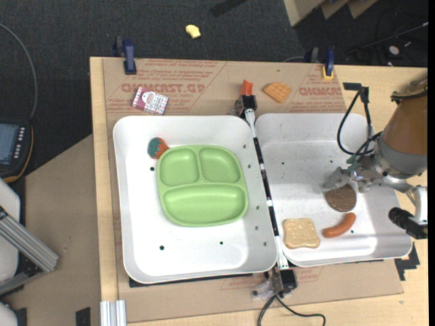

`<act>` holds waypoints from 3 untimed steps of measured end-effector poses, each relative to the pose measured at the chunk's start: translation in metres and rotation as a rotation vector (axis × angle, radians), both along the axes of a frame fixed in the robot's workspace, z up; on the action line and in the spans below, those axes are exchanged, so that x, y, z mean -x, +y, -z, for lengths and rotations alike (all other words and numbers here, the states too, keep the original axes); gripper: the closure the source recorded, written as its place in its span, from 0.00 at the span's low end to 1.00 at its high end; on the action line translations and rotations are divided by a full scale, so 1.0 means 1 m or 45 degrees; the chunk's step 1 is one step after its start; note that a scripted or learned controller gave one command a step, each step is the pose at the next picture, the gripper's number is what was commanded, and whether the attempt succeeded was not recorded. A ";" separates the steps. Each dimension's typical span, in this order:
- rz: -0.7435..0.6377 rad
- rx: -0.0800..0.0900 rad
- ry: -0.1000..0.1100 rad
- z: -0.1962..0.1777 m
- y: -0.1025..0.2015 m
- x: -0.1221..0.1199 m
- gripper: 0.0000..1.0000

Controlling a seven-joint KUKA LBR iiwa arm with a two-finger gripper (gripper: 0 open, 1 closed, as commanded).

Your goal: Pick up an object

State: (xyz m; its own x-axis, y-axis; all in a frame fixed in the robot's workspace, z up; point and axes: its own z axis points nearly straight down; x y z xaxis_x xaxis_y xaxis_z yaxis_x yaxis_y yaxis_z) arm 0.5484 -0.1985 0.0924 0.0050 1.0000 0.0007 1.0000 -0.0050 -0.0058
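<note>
In the right bin, the gripper hangs low over a brown patty, apparently lined up for a grasp, though whether it is spread or closed cannot be told; a sausage and toast slice lie nearby.

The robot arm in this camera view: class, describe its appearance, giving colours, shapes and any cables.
The arm enters from the right. It has a rounded orange band above a grey cylindrical wrist. Below that sits a silver-grey metal gripper. A thin black cable loops up beside the arm to a small black bracket. No markings are readable.
</note>
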 end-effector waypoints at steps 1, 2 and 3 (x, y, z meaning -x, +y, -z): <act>-0.006 -0.002 -0.003 0.008 0.025 0.020 0.00; -0.004 0.004 -0.011 0.008 -0.009 0.012 0.00; -0.006 0.004 -0.013 -0.003 -0.007 0.012 1.00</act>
